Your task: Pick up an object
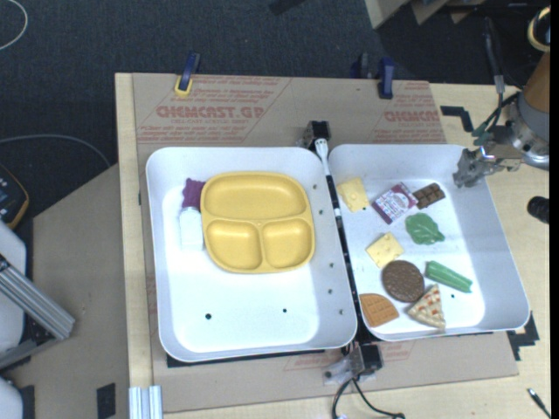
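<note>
1. At the far right edge of the right bin (pixel 502 234), we see the gripper (pixel 469 169) hanging just over the rim; we cannot tell how it stands, and we see no object in it.
2. Nearest to it, inside this bin, we find a brown chocolate piece (pixel 429 195) and, just beside that, a dark red packet (pixel 394 203).
3. Below them lies a green leafy item (pixel 424 229), and further toward us a green pepper-like piece (pixel 449 277).
4. We count two yellow cheese pieces: one (pixel 354 194) near the inner wall, the other (pixel 383 250) in the middle.
5. At the near side we see a round brown patty (pixel 403 280), a cookie (pixel 377 309) and a pizza slice (pixel 429 308).
6. In the left bin (pixel 236 321) rests a yellow divided plate (pixel 257 219), with a purple object (pixel 191 192) and a white object (pixel 189 229) at its left side.
</note>
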Robot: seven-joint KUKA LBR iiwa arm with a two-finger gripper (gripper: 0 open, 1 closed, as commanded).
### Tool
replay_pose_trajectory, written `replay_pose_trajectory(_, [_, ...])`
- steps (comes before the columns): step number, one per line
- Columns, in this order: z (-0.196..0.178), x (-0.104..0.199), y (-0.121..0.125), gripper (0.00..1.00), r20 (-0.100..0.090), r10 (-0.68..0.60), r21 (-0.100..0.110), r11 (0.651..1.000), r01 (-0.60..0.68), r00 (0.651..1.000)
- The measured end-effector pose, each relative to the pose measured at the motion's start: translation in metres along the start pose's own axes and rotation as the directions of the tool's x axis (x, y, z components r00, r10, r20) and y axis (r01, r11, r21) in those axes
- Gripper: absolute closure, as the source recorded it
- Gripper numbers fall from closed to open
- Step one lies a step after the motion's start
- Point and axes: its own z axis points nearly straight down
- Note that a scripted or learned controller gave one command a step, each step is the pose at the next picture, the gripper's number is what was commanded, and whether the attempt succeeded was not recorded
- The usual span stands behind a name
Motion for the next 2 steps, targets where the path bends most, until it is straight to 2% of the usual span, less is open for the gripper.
replay_pose_trajectory(1, [-0.014,0.000,0.001,1.00,-0.001,0.001,0.003,1.000,-0.001,1.000])
replay_pose_trajectory(2, [-0.008,0.061,0.005,1.00,-0.005,-0.003,0.009,1.000,0.003,1.000])
